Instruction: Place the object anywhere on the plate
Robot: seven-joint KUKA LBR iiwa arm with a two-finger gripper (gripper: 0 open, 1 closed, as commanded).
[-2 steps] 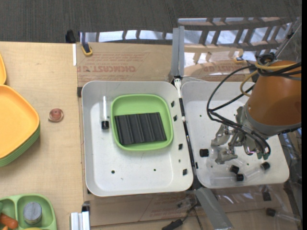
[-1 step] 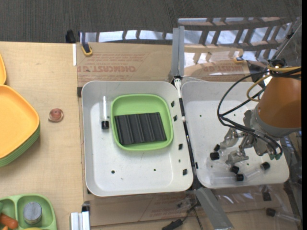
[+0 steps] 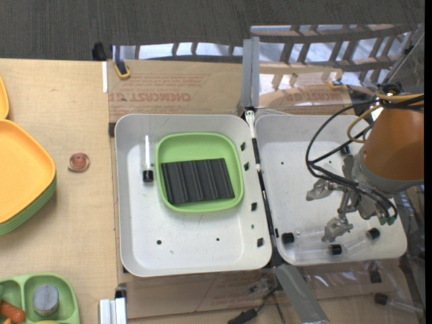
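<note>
In the right bin, at about 3 o'clock, the gripper hangs below the arm's orange band, its two grey fingers spread apart with nothing between them. Three clear tubes with black caps lie along the bin floor at 6 o'clock, close together. The lower finger stands just over the middle one; I cannot tell whether it touches it. Black cables loop from the wrist toward 10 o'clock. In the left bin the green plate lies a little toward 12 o'clock from the bin's middle, and a dark ribbed slab lies flat on it, covering most of its well. At 9 o'clock of the plate, just beside its rim, a fourth tube lies on the bin floor, its black cap pointing to 6 o'clock. On the wooden bench outside the bins, at 9 o'clock of the view, there is a stack of orange plates with a small red knob near it. A green tray with compartments lies at 7 o'clock.
</note>
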